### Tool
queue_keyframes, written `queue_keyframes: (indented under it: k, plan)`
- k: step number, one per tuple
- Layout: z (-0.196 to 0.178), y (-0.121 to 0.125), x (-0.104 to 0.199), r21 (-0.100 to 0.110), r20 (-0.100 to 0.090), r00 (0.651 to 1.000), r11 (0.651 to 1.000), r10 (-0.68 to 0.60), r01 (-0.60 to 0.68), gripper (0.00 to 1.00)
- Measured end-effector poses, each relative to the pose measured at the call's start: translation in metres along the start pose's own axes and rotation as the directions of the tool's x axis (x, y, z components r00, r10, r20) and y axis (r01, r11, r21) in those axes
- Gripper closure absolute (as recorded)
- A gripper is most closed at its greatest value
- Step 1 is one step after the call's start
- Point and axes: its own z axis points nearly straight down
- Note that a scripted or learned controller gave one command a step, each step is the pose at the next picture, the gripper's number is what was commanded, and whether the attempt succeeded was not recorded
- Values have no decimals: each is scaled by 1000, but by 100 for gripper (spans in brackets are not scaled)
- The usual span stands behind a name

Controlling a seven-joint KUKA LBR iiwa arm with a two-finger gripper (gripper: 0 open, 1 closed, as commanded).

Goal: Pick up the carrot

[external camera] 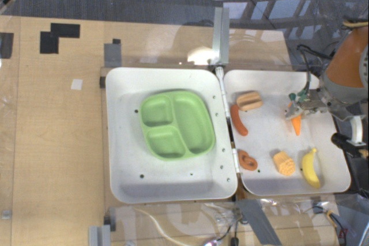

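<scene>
Right now the end effector [297, 106] sits over the carrot [296, 125] in the right bin [323, 184], stub just under the tips, body pointing away toward the bin's near side. Can't tell whether it's open, closed or gripping. Risk: the tapered carrot squirts out or rolls if pinched off-centre. Banana [311, 167] and corn piece [283, 162] further out, sausage [238, 120] and bread [249, 101] beyond: probably no collision.

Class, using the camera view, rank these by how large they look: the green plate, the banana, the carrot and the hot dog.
1. green plate, by far the largest
2. banana and hot dog, too alike to rank
3. carrot, smallest, with the gripper partly over it
</scene>
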Motion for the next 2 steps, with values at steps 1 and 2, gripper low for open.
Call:
queue_keyframes:
  k: [1, 2]
  plan:
    - [-70, 30, 56, 11, -3, 1000, 1000, -10, 10, 100]
    - [-70, 30, 56, 11, -3, 1000, 1000, -10, 10, 0]
